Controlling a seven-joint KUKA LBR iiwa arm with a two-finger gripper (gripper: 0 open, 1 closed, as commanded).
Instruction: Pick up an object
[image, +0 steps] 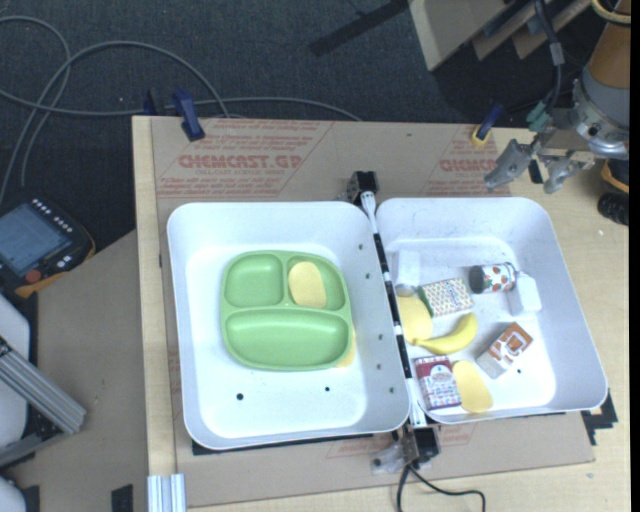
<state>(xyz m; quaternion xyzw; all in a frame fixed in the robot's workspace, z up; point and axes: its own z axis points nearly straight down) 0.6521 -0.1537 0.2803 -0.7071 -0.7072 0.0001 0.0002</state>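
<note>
Starting at the left, the left bin (190, 300) holds a green divided plate (288, 310) lying flat, with a pale yellow oval piece (308, 285) sitting in its upper right compartment. Both bins rest on a brown board on the tabletop (150, 250), touching along a black hinge strip.

Over in the right bin (560, 260) the small things are crowded toward the middle: a yellow lemon-like piece (414, 315) against the left wall, a banana (450, 336) just beside it, a small patterned box (446, 296) above that, a little can (490, 278) lying on its side, a tilted orange-and-white carton (506, 349), a red carton (436, 382) and another yellow oval piece (473, 387) near the front edge.

The jaws (528, 163) hang beyond the bin's far rim (up at the top right), well apart from every object; they look spread open and hold nothing.
</note>
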